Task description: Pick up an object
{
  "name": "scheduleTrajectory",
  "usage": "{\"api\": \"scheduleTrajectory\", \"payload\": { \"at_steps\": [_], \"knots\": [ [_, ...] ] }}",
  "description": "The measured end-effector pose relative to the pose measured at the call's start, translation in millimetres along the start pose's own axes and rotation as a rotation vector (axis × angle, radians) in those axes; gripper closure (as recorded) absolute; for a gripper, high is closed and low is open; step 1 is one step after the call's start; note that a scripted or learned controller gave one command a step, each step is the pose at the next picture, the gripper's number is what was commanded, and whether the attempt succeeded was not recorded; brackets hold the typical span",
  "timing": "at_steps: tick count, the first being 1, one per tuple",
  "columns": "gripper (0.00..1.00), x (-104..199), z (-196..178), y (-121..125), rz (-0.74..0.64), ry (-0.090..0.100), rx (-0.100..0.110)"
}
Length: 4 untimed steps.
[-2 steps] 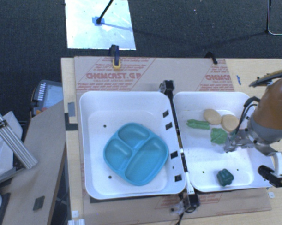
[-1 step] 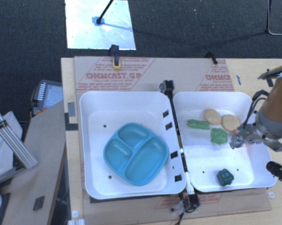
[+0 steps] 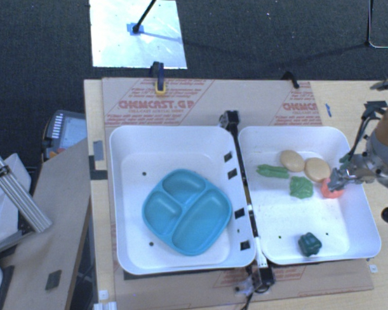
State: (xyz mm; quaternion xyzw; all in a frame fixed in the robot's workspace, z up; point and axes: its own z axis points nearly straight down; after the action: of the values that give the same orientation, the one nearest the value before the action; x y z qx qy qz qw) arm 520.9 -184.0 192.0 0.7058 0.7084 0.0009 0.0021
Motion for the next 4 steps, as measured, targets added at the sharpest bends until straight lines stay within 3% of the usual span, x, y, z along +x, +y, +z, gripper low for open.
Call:
{"api": "scheduleTrajectory", "payload": {
  "at_steps": [1, 4],
  "knots": [
    [1.00, 0, -54, 2, -0.001, -0.001, -0.003],
    [1.00, 150, -33, 38, -0.005, 0.003, 0.003]
  ]
}}
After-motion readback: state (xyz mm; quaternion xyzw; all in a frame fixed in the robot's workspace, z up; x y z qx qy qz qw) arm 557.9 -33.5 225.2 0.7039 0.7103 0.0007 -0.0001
